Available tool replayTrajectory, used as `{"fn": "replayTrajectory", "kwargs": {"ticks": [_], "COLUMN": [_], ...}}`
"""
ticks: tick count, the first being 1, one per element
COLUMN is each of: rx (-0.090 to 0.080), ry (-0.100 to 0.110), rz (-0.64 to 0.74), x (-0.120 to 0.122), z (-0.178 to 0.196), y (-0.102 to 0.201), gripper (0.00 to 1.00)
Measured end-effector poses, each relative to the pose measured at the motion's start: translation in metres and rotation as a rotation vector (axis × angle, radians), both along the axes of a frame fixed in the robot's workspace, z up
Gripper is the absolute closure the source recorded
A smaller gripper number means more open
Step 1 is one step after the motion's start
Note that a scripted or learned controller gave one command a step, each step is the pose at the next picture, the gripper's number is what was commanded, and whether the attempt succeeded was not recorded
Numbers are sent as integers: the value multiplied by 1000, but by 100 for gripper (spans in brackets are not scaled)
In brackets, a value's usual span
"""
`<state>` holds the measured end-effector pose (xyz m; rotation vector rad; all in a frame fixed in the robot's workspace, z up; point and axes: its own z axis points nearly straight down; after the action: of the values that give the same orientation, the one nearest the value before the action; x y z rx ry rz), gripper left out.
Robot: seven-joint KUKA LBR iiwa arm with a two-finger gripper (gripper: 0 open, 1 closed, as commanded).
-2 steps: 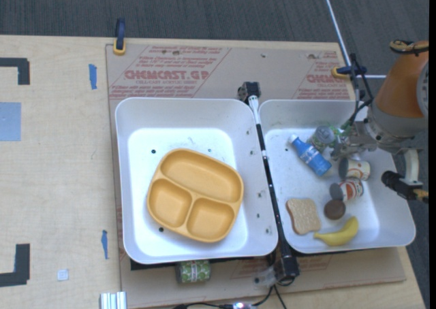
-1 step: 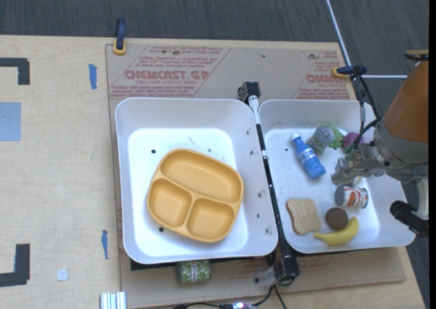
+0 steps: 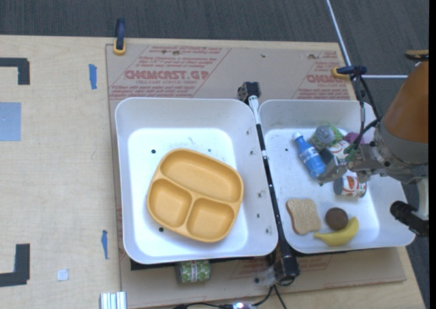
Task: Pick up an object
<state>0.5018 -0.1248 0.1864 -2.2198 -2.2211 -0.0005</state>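
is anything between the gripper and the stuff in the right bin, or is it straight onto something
Nothing visible blocks it. The gripper is low in the right bin, among the blue bottle, the red-and-white can and crumpled wrappers. The toast, brown disc and banana lie nearer the front.

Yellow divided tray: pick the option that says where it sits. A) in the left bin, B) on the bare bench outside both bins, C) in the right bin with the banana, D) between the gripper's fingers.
A: the yellow divided tray lies flat inside the left bin, while the banana and the slice of bread lie in the right bin, near the gripper.
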Motion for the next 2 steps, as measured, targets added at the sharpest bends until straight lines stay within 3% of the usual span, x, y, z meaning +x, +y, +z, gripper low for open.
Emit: {"fn": "replayTrajectory", "kwargs": {"ticks": [1,2], "rx": [-1,-2], "ry": [-7,-5], "rz": [1,1], "x": [25,99], "z": [-100,-100], "y": [20,20], "gripper": [0,0]}}
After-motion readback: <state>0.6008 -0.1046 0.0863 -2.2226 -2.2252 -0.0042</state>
